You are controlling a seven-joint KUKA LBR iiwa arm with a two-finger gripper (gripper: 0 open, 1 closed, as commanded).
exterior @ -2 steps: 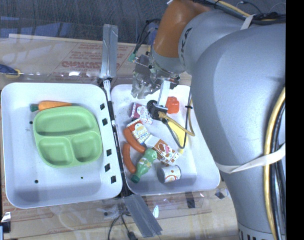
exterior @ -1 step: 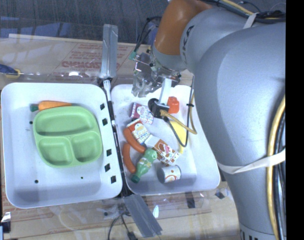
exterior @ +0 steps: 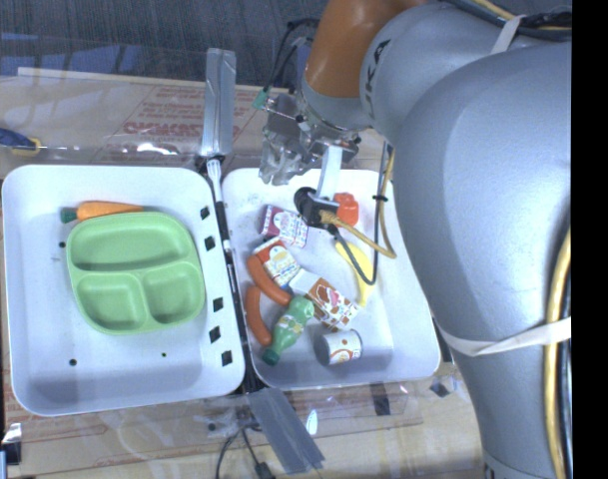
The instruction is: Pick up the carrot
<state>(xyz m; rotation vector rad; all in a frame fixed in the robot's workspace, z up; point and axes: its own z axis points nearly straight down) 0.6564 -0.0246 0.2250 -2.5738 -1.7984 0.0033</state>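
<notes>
Two bins apart from target: carrot (exterior: 109, 209) lies at the left bin's (exterior: 24, 267) back edge behind the green tray (exterior: 134, 267), gripper (exterior: 284, 158) hovers over the right bin's (exterior: 408, 327) back-left corner, still approach step, next needs traverse left and descent.

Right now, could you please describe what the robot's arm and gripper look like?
The arm is bulky, rounded and glossy grey, with an orange band above the wrist. Dark and yellow cables trail along it. The gripper is a compact grey metal assembly.
</notes>
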